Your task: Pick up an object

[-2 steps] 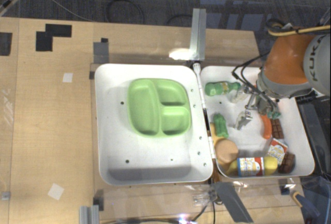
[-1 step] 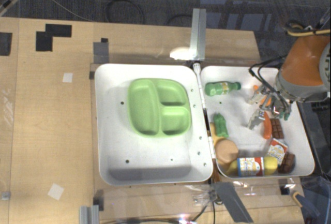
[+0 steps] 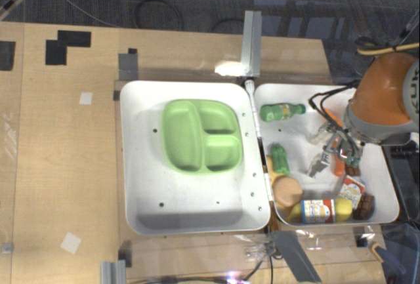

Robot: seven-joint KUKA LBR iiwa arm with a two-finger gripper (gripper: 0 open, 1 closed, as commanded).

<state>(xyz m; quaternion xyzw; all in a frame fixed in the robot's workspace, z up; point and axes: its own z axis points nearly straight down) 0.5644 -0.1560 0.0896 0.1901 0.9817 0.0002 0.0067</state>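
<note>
The gripper (image 3: 326, 157) is hovering low over the right bin (image 3: 387, 207), fingers spread and gripping nothing (pickup seemingly not yet made).

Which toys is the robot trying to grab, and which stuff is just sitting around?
For the job, right bin:
green plastic bottle
small green packet
round tan lid
yellow labelled bottle
metal gripper

Just there:
light green divided tray in the left white bin
</note>
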